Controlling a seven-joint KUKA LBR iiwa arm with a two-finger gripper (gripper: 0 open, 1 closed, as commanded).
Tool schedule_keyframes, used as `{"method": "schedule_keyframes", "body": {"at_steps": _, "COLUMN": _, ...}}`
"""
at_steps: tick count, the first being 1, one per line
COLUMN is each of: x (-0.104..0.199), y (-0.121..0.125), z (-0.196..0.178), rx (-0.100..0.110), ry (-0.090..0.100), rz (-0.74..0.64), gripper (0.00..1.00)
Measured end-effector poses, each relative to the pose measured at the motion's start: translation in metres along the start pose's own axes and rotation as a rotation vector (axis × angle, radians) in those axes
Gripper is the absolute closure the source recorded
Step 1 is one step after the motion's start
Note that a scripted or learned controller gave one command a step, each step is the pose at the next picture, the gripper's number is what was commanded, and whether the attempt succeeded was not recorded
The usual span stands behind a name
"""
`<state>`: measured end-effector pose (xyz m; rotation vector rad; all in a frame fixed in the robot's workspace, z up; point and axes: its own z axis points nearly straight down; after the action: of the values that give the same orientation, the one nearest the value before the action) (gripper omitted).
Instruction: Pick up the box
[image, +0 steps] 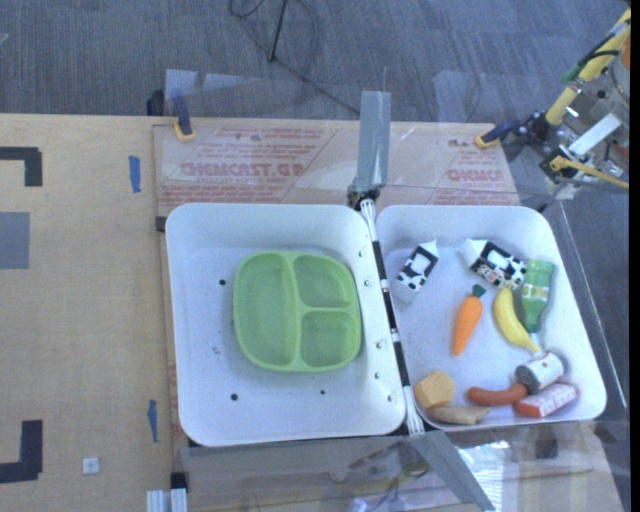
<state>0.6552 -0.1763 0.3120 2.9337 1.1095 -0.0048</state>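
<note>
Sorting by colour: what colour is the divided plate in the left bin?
Light green plate, seen in the camera view.

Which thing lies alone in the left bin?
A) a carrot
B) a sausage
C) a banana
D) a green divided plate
D: the green divided plate lies alone in the left bin, while the carrot, banana and sausage lie in the right bin.

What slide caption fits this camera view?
Green plate in left bin; red box among toy foods in right bin.

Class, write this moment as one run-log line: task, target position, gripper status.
task: pick up box | box: red-white, near right corner of right bin, beside can | gripper: outside bins, far right, nothing seen held
</note>
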Motion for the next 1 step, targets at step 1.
{"method": "schedule_keyframes", "body": {"at_steps": 1, "x": 0.0038, "y": 0.0067, "z": -0.0085, "rx": 0.0, "ry": 0.005, "rz": -0.148, "gripper": 1.0}}
